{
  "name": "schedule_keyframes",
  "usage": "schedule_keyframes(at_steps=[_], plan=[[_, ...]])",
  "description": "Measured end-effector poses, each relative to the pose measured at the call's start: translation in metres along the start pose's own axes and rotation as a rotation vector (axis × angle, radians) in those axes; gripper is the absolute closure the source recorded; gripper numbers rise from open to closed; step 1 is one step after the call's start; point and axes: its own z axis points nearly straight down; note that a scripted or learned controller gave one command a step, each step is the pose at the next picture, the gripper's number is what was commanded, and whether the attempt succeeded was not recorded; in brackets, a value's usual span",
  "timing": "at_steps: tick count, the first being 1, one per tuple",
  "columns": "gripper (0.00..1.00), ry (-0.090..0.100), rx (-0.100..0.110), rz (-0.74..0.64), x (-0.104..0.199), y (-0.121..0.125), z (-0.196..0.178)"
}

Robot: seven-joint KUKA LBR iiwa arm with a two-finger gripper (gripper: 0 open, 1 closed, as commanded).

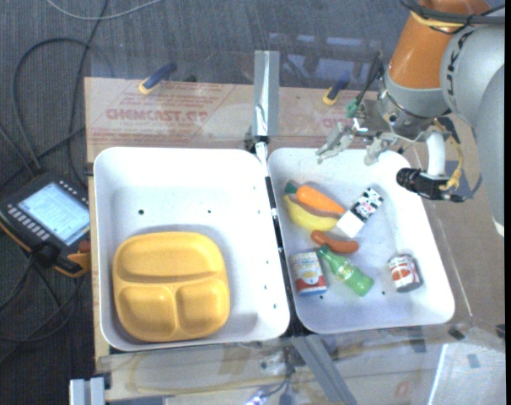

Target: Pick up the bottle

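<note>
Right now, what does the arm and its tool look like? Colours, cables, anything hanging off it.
Grey KUKA arm with smooth rounded casing and a glossy orange band above the wrist. Below sits a metal wrist block carrying the tool, two thin silvery fingers. Thin dark cables run along it, and a white bracket with a black cylinder hangs beside.

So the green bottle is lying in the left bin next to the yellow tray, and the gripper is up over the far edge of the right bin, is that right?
Not quite. The camera view shows the green bottle lying in the right bin, among the cans and toy food. The yellow tray sits in the left bin. The rest stands: the gripper is over the right bin's far edge.
</note>
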Motion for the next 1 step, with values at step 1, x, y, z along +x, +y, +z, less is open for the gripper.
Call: schedule_keyframes(at_steps=[1], plan=[[0.0,-0.004,-0.014,-0.11,-0.0342,-0.0497,0.1008]])
